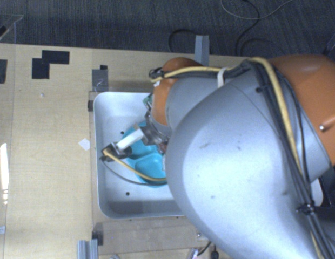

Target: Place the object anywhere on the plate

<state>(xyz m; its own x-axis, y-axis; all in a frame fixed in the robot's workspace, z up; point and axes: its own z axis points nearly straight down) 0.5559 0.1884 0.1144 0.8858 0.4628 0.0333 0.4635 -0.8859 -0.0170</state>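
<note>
A blue plate (148, 165) lies in the left white bin (105, 117), towards its middle right, and the arm covers much of it. My gripper (153, 137) hangs low over the plate's upper edge, reaching in from the right under the orange band. The wrist hides what is under the gripper, and I cannot make out any object on the plate or in the bin.
The big grey arm (248, 161) covers the right bin and the right half of the view. Metal clamps (100, 79) stand at the left bin's corners. Black patches (48, 62) and a small white scrap (84, 143) lie on the wooden bench to the left.
</note>
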